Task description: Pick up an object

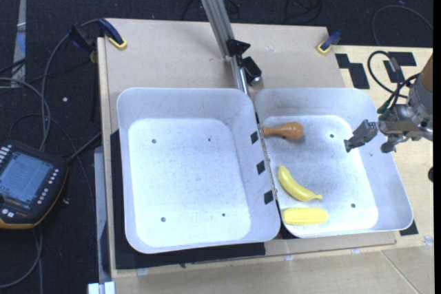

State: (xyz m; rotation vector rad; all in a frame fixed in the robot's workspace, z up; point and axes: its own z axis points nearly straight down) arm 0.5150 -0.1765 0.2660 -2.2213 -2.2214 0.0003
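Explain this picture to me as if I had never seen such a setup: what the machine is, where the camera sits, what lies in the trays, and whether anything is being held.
The camera hangs above a wooden bench and looks down at a slant. On it sit two shallow white trays side by side: the left bin and the right bin. The machine is a robot arm reaching in from the right; its hand has two fingers, spread open over the right bin's right side with nothing between them. In the right bin lie three things: an orange-brown piece shaped like a drumstick, a yellow banana, and a flat yellow piece near the front wall. None is touched yet.
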